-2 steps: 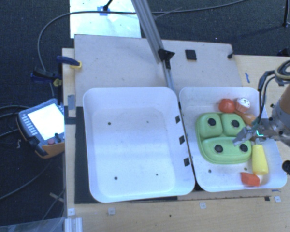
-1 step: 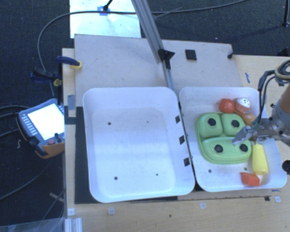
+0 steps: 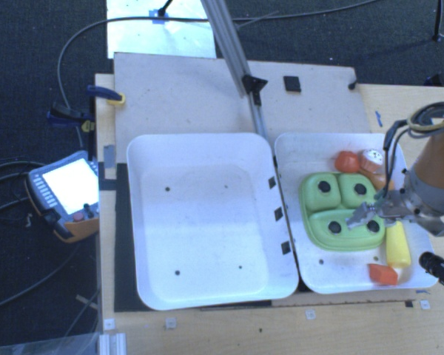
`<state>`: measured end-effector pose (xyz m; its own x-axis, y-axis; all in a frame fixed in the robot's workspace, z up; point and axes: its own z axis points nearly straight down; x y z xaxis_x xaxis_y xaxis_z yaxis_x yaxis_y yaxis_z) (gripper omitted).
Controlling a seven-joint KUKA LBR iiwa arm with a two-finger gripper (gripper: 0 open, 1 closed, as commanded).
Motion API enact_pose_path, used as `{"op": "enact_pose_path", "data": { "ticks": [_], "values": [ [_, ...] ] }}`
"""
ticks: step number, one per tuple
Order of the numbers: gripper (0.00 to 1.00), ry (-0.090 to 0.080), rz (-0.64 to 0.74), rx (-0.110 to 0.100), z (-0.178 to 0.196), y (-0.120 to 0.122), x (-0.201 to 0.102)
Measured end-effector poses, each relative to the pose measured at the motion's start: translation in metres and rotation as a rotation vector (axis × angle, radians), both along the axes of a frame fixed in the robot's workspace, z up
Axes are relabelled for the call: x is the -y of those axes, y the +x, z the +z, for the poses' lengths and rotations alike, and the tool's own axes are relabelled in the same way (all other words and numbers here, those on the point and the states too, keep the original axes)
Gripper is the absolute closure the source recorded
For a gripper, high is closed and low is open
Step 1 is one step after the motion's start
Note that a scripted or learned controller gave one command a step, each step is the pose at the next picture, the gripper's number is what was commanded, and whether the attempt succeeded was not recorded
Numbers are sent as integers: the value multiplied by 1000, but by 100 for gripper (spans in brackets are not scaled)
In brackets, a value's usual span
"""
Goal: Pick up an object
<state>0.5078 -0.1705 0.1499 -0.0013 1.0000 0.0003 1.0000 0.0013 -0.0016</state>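
In the right bin [image 3: 311,154] lies a green sectioned tray-like toy [image 3: 339,208] with dark dots. An orange-red piece [image 3: 347,161] and a small white round object [image 3: 373,157] sit behind it. A yellow cylinder [image 3: 397,245] and a small red piece [image 3: 383,274] lie at the front right. My gripper [image 3: 364,214] reaches in from the right and hovers over the green toy's right side, fingers close to its surface. Nothing shows between the fingers.
The left bin [image 3: 200,220] sits beside the right one, with a row of dark clips [image 3: 278,213] at the seam. A metal pole [image 3: 229,35] slants over the back board. A teach pendant [image 3: 65,194] lies left of the bench.
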Motion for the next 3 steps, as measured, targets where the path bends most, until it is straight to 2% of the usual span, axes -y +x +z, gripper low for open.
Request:
{"op": "enact_pose_path", "data": {
  "ticks": [1, 2, 3],
  "values": [
    [0, -4, -2, 15, -37, -1, -4],
    [0, -12, -3, 28, -36, 3, -1],
    [100, -13, -3, 36, -24, 6, -2]
  ]
}}
